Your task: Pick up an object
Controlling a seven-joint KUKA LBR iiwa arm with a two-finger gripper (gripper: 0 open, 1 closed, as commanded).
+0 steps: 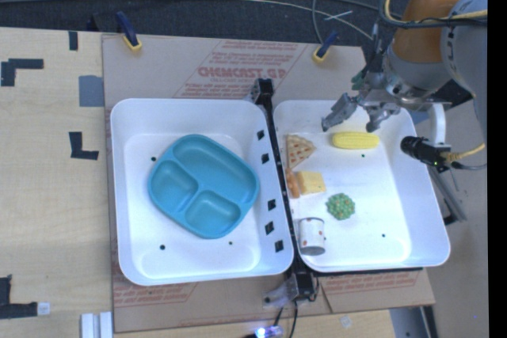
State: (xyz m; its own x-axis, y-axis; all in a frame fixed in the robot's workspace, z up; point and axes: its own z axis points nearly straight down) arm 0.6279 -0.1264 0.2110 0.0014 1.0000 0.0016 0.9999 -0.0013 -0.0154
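My pincer hung released over the right bin's far edge, grasping nothing. The corn cob lay just beneath it, near that far edge.

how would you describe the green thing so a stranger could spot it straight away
Look in the right bin, the one without the blue plate. Near its middle, below the yellow corn and right of the cheese wedge, lies a small round bumpy clump. It is the lone green item there.
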